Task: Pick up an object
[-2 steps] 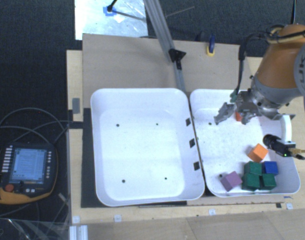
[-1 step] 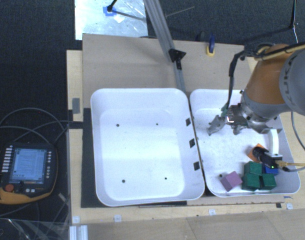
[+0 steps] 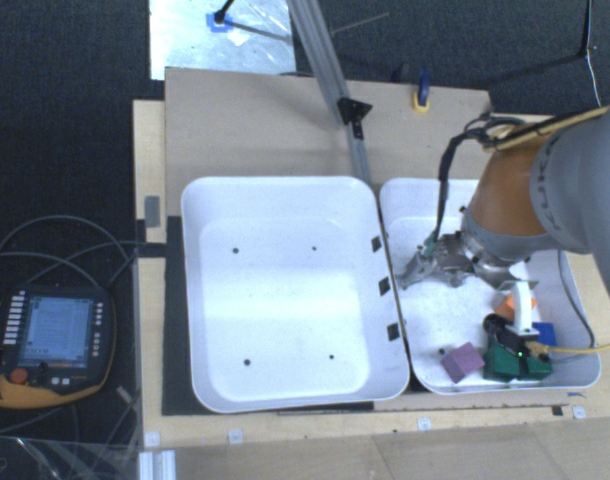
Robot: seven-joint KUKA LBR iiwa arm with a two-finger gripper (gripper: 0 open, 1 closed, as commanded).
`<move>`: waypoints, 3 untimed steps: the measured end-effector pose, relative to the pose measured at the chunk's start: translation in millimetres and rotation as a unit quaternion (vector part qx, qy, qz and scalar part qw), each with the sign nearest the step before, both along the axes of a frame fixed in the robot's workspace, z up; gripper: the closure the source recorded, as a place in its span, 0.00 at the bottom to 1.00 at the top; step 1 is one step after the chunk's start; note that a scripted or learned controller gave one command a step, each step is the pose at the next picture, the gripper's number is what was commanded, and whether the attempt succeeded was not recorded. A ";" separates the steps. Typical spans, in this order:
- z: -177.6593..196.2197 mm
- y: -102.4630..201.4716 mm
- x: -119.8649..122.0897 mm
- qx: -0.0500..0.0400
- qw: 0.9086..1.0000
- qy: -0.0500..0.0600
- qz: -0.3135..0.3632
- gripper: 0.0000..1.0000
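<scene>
While gripper (image 3: 417,266) sits by right-hand bin's (image 3: 437,313) left wall, opening can't be told, no obj seen held. Purple block (image 3: 463,361) and green piece (image 3: 505,360) lie apart from it, at front edge. Risk: closes on bare floor, misses.

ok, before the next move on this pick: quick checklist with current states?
1. Target present: ok, a purple block lies in the right bin, near its front wall.
2. Gripper over target: not ok, it sits near the bin's left wall, apart from the block.
3. Block's left side free: ok, bare bin floor there.
4. Block's right side free: cannot tell from this slant.
5. Object in grasp: cannot tell.
</scene>
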State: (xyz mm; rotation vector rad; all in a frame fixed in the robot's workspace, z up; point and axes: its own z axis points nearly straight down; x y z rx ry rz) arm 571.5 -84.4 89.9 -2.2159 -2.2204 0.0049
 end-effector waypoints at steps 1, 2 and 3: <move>14.6 -0.4 2.7 0.000 1.000 -0.005 0.001 1.00; 78.9 -2.4 3.5 -0.001 1.000 -0.007 0.001 1.00; 125.7 1.9 11.4 -0.001 1.000 -0.006 0.002 1.00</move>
